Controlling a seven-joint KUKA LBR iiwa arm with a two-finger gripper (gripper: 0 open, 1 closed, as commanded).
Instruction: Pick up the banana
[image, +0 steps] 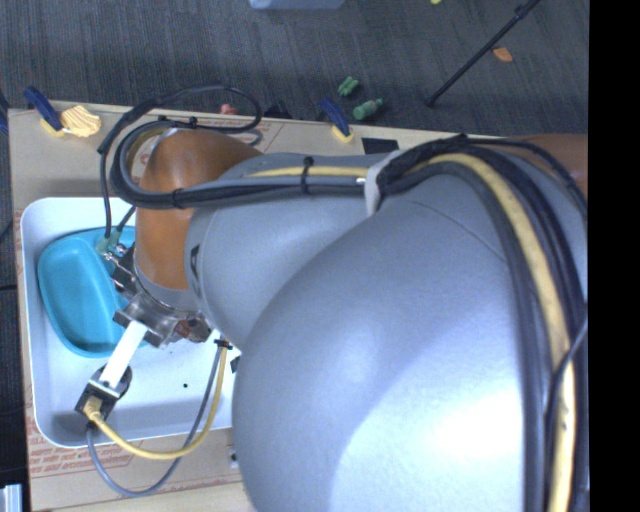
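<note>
Gripper (160, 322) low at frame's left, just beside blue dish (75, 295) in bin (45, 400) — couldn't tell whether open or closed. Risked nipping dish rather than banana, being so close.

No text is reading clearly. Red printing is running along the cardboard strip (68, 461) at the near left edge of the bench, just outside the white bin (170, 405), but the marks are coming out too small and blurred to make out any letters or numbers.
</note>
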